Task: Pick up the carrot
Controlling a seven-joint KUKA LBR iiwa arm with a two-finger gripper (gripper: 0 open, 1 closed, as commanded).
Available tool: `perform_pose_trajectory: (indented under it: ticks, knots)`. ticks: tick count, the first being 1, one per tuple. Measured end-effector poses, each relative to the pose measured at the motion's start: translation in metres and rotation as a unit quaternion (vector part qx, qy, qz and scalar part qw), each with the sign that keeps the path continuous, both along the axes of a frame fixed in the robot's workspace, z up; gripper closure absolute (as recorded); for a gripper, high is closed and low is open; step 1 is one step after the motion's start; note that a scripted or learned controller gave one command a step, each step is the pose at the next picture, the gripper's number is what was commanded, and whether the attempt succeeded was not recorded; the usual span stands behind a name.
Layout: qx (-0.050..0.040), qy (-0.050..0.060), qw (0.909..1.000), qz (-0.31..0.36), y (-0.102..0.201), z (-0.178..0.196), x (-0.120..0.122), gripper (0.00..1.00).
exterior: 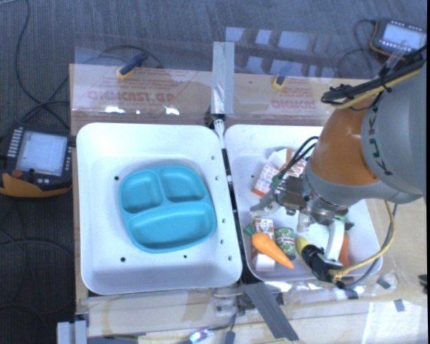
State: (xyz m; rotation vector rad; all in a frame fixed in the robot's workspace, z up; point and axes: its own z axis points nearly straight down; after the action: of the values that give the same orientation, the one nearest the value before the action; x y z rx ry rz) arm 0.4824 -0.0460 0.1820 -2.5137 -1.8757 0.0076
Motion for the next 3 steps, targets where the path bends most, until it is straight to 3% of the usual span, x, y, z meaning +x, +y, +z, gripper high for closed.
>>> perform_pose_trajectory:
  ticks: [1, 2, 3]
  knots:
    - [-0.0017, -0.002, 0.9937, 0.112, -0.078, 0.127, 0.001, 0.0]
    - [0.0008, -0.001, 0.9916, 0.129, -0.109, -0.023, 0.0, 0.0]
    - [-0.004, -0.018, 0.9993, 0.032, -0.074, -0.079, 0.01, 0.0]
